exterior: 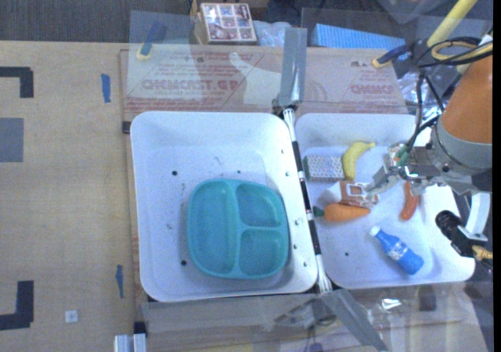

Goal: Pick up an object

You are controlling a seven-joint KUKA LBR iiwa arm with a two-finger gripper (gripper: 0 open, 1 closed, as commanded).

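Orange carrot [345, 213] lies just below the fingers [374, 184]; their spread cannot be told.

Fixed overhead view — slanted, both bins [211, 127]

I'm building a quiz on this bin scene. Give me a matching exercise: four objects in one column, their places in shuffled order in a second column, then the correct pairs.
Objects:
1. teal divided plate
2. banana
3. blue bottle
4. carrot

Places:
A. near corner of the right bin
B. left bin
C. far side of the right bin, beside a grey block
D. middle of the right bin, near the divider

Pairs: 1-B, 2-C, 3-A, 4-D
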